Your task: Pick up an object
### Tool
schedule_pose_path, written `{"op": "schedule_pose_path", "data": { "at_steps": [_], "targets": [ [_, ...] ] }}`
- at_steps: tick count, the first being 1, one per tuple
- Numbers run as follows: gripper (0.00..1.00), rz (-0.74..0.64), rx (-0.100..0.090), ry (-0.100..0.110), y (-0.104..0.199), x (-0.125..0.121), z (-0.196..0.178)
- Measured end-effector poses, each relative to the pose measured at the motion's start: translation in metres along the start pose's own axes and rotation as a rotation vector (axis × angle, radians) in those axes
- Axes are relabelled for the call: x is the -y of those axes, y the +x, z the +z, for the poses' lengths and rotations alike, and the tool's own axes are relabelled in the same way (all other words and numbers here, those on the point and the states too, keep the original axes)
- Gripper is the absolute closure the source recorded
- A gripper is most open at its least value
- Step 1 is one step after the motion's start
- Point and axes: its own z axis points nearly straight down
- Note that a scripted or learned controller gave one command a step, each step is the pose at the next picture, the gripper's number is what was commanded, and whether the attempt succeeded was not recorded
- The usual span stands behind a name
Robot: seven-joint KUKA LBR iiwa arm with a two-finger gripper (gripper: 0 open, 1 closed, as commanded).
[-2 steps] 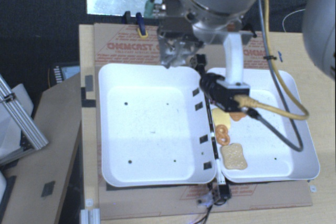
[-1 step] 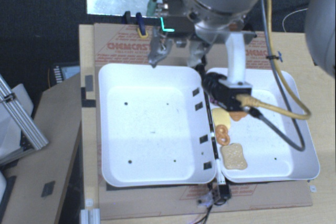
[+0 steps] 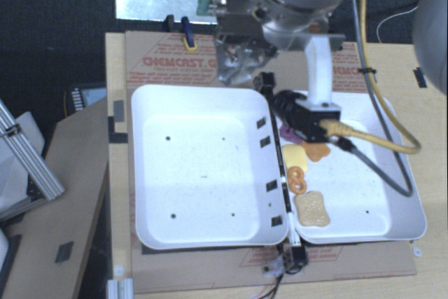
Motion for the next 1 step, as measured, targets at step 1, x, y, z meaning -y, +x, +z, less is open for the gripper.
{"op": "schedule_pose_path", "data": {
  "at_steps": [1],
  "targets": [
    [0.00, -0.001, 0.000, 0.001, 0.0000, 0.0000, 0.0004]
  ]
}}
